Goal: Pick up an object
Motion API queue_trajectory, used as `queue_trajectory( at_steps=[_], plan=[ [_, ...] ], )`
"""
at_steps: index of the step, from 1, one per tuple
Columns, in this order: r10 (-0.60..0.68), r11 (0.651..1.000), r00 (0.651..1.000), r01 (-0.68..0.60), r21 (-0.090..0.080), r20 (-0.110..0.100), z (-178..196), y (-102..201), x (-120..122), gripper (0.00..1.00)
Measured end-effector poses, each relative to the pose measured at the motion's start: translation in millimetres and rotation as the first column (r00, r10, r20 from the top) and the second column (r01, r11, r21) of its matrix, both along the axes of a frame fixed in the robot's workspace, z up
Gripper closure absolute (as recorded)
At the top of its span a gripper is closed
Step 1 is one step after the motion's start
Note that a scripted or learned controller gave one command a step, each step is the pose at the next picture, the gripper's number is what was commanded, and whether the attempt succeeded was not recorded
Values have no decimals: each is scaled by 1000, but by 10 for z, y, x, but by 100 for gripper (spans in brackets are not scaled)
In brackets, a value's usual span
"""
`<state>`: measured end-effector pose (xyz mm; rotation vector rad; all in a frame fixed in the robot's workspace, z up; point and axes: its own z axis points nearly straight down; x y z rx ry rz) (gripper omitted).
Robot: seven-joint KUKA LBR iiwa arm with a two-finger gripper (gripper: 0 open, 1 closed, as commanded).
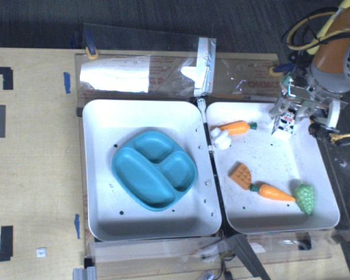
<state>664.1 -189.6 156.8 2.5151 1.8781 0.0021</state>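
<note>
My gripper hangs over the far right corner of the right bin, under the grey arm with its orange band. In that bin lie a carrot near the far left, with a small white piece beside it. A brown waffle-like square sits mid-bin. A second carrot lies just to its right, and a green bunch rests at the near right. The gripper is to the right of the first carrot, apart from it.
The left bin holds a blue divided plate. A raised divider runs between the bins. Clear plastic sheeting and cables lie behind the bins.
</note>
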Motion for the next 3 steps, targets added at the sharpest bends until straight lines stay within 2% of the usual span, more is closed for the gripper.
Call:
queue_trajectory(
  at_steps=[1, 2, 3],
  plan=[
    [179, 984, 984, -179, 3, -4, 256, 840, -177, 100],
    [118, 993, 993, -118, 1, -2, -338, 840, -4, 100],
    [370, 929, 929, -370, -1, 2, 277, 1403, 38, 100]
  ],
)
